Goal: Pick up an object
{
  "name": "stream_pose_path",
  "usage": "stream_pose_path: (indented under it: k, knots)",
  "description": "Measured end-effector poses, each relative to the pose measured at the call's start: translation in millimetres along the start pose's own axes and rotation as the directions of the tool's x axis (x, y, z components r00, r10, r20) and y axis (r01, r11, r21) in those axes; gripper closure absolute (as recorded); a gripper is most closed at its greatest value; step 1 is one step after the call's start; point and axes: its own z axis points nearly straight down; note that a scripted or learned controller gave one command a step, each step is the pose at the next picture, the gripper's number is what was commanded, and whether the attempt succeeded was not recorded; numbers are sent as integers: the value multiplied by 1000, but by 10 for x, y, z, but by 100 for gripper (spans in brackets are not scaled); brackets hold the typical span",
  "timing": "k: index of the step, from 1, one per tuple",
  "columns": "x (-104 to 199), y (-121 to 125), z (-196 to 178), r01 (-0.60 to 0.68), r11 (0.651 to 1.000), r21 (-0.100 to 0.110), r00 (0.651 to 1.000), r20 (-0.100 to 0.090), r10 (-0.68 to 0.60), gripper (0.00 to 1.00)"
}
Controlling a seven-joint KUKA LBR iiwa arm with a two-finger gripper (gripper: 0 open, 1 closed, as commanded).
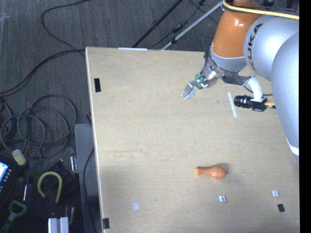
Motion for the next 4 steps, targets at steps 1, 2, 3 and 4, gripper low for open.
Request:
stream_pose_path:
  k: [1, 2, 3, 4]
  knots:
    - [-208, -224, -108, -238, 971, 1, 971, 0, 238, 100]
    - [-411, -252, -87, -228, 974, 3, 974, 4, 228, 100]
    - [-411, -248, -177, -228, 974, 3, 974, 6, 228, 100]
    - [-1295, -793, 912, -241, 971, 5, 971, 3, 241, 100]
